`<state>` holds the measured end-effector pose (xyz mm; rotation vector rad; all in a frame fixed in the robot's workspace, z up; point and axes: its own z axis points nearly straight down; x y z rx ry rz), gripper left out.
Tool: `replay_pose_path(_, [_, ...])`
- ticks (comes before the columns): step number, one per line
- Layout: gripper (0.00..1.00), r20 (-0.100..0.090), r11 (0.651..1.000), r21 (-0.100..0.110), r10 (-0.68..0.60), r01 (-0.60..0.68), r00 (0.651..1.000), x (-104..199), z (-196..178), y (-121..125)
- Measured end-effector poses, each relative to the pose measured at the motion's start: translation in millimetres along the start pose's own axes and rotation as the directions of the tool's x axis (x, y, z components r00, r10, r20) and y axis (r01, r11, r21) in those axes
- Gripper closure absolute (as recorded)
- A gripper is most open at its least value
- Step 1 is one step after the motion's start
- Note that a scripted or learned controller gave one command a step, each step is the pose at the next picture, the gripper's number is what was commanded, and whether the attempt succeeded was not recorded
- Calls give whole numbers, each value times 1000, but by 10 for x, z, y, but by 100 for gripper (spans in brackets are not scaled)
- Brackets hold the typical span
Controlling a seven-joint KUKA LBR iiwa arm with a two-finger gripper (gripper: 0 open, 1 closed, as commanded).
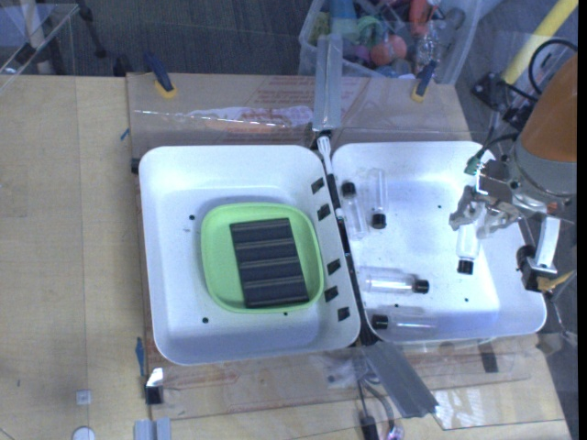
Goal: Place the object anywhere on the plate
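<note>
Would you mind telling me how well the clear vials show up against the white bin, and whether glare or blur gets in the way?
In the camera view, the clear vials nearly vanish into the right bin, read mostly by their black caps; soft overhead light leaves faint shadows; a bluish sheen washes that bin's floor; the green plate and its dark block look crisp; the gripper is slightly soft.

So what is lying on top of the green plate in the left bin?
On the green plate in the left bin lies a dark ribbed rectangular block, covering the plate's middle. What is beneath the block cannot be seen.
</note>
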<state>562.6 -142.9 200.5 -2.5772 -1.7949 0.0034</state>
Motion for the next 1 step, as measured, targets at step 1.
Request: replay_pose_path(1, [0,0,1000,0,0,0,1000,0,-1,0])
